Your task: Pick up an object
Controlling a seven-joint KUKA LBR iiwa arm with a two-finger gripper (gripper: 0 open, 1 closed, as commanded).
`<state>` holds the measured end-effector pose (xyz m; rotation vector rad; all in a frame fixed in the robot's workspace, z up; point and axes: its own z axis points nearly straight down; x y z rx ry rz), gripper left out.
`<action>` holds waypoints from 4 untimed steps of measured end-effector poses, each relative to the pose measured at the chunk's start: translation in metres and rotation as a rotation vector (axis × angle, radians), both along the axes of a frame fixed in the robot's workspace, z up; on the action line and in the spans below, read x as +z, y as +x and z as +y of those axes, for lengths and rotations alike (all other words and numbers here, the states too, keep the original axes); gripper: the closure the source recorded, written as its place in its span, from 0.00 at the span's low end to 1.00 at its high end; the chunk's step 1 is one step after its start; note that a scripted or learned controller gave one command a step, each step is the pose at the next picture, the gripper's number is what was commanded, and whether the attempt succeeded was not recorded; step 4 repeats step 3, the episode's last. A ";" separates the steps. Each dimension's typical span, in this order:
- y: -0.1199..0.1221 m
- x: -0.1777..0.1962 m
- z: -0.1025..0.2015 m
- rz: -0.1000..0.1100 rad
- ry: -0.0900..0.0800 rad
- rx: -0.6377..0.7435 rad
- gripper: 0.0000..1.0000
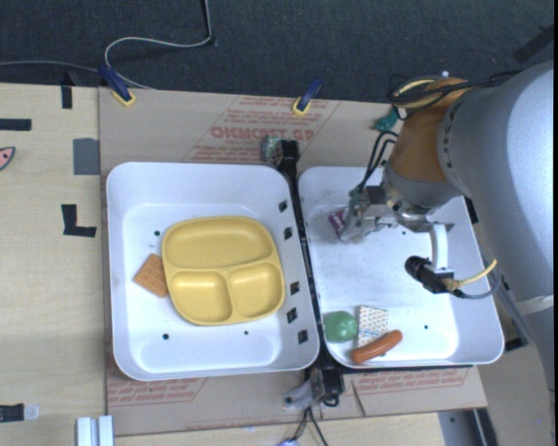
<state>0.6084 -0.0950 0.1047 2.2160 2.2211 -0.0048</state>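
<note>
Two white bins sit on the surface, and the pincer (352, 225) is down in the right bin (465, 342), jaws impossible to read, near something purplish, while the hot dog (377, 345), green ball (338, 324) and wafer (372, 319) lie unlifted.

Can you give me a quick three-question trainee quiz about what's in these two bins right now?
1. True or false: the yellow tray lies in the left bin.
2. Which lies nearest the green ball? A) cracker B) patterned packet C) yellow tray
3. Fill in: the claw is over the ___ bin.

Key: 1 true. 2 B. 3 right; the right bin also holds a sausage.
</note>
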 end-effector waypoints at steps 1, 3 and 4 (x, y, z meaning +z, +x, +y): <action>0.000 0.000 0.000 0.000 -0.001 0.000 0.00; 0.000 0.009 0.000 0.002 -0.001 0.000 0.00; 0.000 0.009 0.000 0.002 -0.001 0.000 0.00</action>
